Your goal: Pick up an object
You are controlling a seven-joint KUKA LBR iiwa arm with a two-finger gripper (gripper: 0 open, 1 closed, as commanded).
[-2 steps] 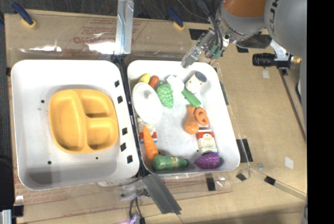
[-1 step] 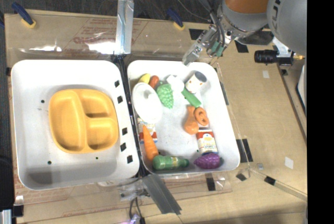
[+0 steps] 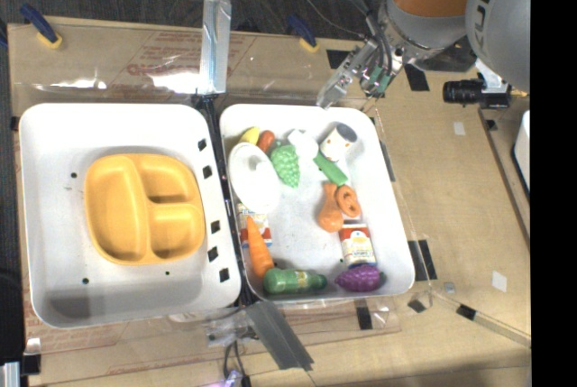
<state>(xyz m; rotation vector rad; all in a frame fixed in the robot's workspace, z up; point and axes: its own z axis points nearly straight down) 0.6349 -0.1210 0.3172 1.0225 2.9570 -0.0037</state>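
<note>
The toys fill the right bin (image 3: 393, 196), crowded along its near wall: a green bottle (image 3: 294, 281) lying on its side lengthwise along the rim, purple grapes (image 3: 360, 278), and an orange carrot (image 3: 259, 252) pointing away from it. Bare white floor opens mid-bin. Farther back sit green grapes (image 3: 286, 165) and a white cup (image 3: 340, 140). The left bin (image 3: 45, 196) holds a yellow divided tray (image 3: 144, 206). The gripper (image 3: 347, 80) hangs above the far rim, nothing between its fingers; I cannot tell their spread.

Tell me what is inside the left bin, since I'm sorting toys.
The left bin holds one yellow divided tray with its compartments bare. Whatever lies beneath the tray is covered. The toys are all in the right bin.
</note>
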